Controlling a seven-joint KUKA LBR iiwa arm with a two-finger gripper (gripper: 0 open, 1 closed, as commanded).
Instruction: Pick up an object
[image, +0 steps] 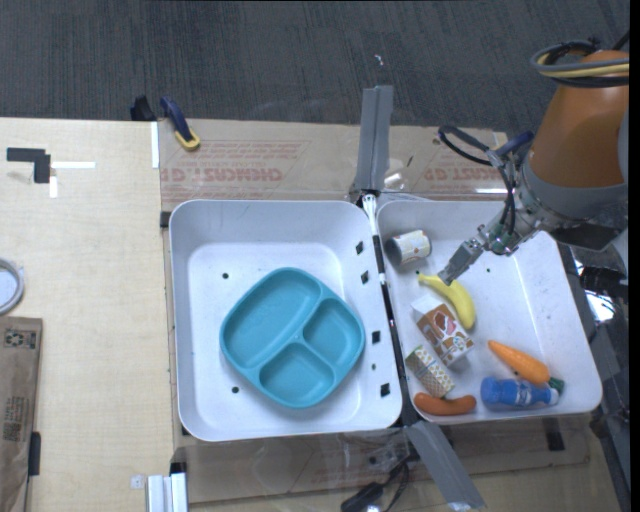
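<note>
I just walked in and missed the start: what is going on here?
A robot arm reaches in from the right over the right bin, with its gripper low, just above the banana. It holds nothing that I can see. Also in that bin lie a small white cup, a snack box, a carrot, a blue bottle and a sausage. The left bin holds a blue divided plate.

Dark grey carpet floor (250, 55) beyond a pale wooden bench (80, 260) with brown cardboard (270, 160)
</note>
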